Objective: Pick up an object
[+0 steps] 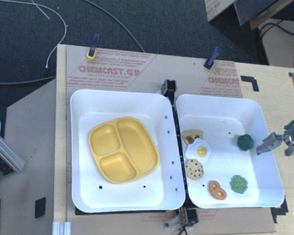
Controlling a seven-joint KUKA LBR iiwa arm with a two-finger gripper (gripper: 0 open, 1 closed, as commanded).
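Note:
Several toy foods lie in the right bin (pixel 223 107): a dark green broccoli piece (pixel 245 142), a lighter green broccoli piece (pixel 239 184), a pretzel (pixel 216 189), a chocolate-chip cookie (pixel 194 169), a fried egg (pixel 199 150) and a sandwich piece (pixel 191 136). My gripper (pixel 276 147) hovers over the right rim of that bin, just right of the dark green broccoli piece. It is open, with nothing between its fingers.
The left bin (pixel 87 105) holds a yellow three-compartment plate (pixel 123 149). Black clamps join the bins at the back (pixel 168 87) and front (pixel 187 216). Blue clips (pixel 93 46) hold the brown board at its far edge.

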